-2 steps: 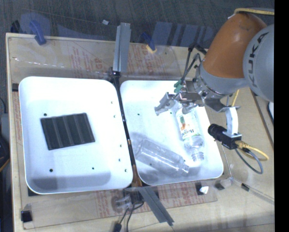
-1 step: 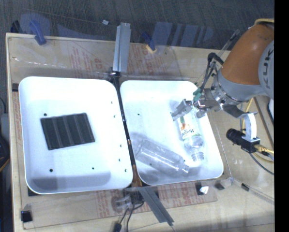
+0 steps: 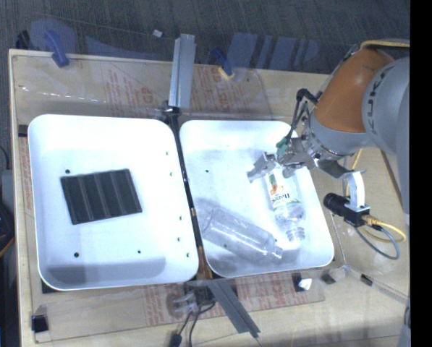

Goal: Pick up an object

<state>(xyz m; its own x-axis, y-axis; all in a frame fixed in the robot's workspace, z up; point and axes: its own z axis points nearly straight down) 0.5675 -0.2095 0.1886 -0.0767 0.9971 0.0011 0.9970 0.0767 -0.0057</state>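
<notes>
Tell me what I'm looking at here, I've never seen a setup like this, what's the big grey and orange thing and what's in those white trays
The grey and orange thing is a robot arm, reaching in from the right. The single camera is fixed above the bench and looks down at a slant. At the arm's tip is its gripper, the part meant to grasp things.

Two shallow white bins sit side by side. The left bin holds a dark ribbed rectangular pad. The right bin holds two clear plastic bottles: one with a label lying just below the gripper, and another lying nearer the front edge.

The gripper hangs over the labelled bottle's upper end; I cannot tell whether it grips anything.
</notes>
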